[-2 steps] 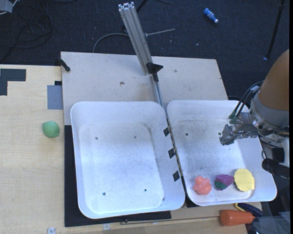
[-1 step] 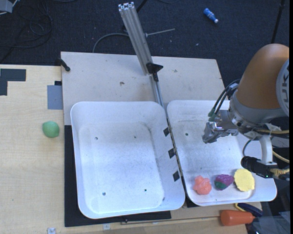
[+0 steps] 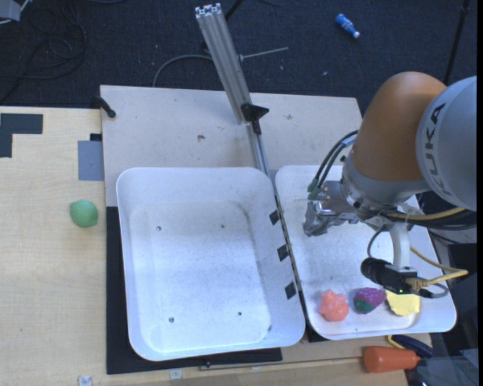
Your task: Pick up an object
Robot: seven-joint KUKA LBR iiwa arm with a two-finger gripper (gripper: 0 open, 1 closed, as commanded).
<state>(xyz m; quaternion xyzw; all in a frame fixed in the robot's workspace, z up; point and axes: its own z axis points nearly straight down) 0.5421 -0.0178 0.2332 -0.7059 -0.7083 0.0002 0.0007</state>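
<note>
Gripper (image 3: 315, 222) hangs over the right bin (image 3: 306, 264), but I cannot tell its state. Looks like the approach step. Three objects cluster at its five o'clock: one pink (image 3: 333, 305), one purple (image 3: 369, 298), one yellow (image 3: 402, 302). Next it needs to swing there and descend. Farther off, one green ball (image 3: 84, 213) lies at nine o'clock.
</note>
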